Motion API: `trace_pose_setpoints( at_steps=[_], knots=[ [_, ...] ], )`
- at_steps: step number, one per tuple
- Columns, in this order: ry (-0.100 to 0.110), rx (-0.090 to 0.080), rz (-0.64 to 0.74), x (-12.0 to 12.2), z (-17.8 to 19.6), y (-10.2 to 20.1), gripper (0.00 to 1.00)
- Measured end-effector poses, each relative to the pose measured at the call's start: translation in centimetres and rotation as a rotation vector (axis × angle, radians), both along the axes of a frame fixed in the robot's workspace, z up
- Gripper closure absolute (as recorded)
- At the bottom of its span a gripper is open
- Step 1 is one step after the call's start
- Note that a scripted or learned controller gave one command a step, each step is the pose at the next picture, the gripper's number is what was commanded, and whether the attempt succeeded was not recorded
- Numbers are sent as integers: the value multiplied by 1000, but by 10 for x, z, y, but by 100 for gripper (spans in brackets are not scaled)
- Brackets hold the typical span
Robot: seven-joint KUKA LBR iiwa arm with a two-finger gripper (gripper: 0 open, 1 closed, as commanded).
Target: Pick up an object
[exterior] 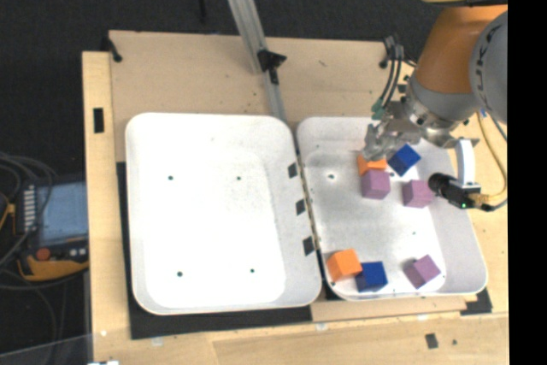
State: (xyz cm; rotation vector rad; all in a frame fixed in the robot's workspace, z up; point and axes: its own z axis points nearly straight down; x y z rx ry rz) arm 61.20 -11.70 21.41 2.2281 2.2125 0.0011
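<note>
- The flat tan wooden counter [205,73] carries two shallow white plastic bins side by side, with a slanted grey metal pole [244,8] rising from its back edge.
- The left white bin [214,209] shows a bare floor with a few small dark dots.
- The right white bin [342,141] holds all the loose blocks.
- The grey arm with its orange band [449,47] reaches in from the right and hangs over the back part of the right bin.
- The jaws [379,135] sit low at the arm's tip, just above a cluster of blocks; whether they are spread or pressed together cannot be told, as the tips blur into the blocks below.
- Under the tip lies a small orange foam cube [367,162], mostly hidden, touching a purple foam cube [375,183] in front of it.
- A blue foam cube [404,159] lies just beside the tip, to the right, tilted on a corner.
- A second purple cube [417,193] rests near the bin's right wall.
- At the bin's front edge a second orange cube [344,263] touches a second blue cube [372,276].
- A third purple cube [422,271] lies near them, apart, toward the front right corner.
</note>
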Motion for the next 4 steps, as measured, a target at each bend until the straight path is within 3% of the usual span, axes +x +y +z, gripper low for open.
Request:
trace_pose_setpoints(
  at_steps=[4],
  knots=[
    [0, 2, 14, 11, 18, 187, 100]
  ],
)
